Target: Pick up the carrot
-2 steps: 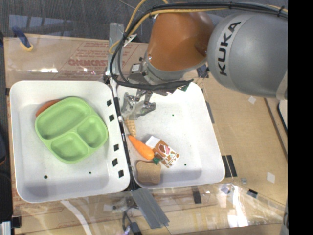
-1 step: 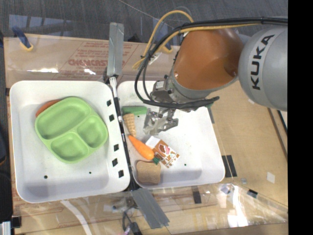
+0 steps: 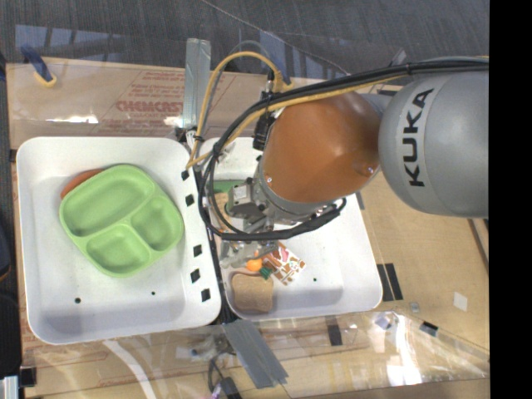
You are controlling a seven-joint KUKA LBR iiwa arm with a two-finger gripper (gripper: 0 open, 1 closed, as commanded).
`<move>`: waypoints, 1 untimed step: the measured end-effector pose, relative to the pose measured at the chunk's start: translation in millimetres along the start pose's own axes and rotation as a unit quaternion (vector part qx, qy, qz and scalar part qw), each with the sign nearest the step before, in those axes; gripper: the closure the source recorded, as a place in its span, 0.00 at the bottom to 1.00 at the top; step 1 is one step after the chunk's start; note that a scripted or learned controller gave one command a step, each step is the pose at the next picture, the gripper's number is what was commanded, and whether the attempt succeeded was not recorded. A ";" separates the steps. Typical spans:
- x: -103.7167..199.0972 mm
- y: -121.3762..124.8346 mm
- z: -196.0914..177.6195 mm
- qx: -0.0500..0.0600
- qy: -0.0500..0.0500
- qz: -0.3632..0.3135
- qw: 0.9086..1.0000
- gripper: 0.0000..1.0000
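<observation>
Two white bins share the counter point(image 3: 432, 306); the arm's tool point(image 3: 253, 243) hangs low over the right bin point(image 3: 353, 260) (its grip cannot be told). Just beneath, near the front edge, lies the carrot point(image 3: 252, 265) beside a brown sponge point(image 3: 252, 293). Descent and closing likely come next.

Carrot point(image 3: 252, 265): small and orange with a bit of green at one end
Place: lying flat in the right bin, near its front left corner

Even, bright overhead lighting; white bins point(image 3: 50, 306) near overexposed, soft shadow beneath the arm point(image 3: 432, 140), glare on clear plastic sheeting point(image 3: 416, 347), focus slightly soft overall
</observation>
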State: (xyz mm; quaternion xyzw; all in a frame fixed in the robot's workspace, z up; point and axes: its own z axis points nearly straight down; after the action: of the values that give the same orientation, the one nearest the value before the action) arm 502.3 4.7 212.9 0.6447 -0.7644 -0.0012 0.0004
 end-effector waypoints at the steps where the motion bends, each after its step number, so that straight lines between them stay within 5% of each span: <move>1: -56.6 35.1 -49.9 0.003 0.000 -0.110 0.994 1.00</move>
State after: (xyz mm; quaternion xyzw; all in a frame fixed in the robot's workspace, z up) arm 477.4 66.4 262.9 0.7251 -0.6886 0.0007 -0.0017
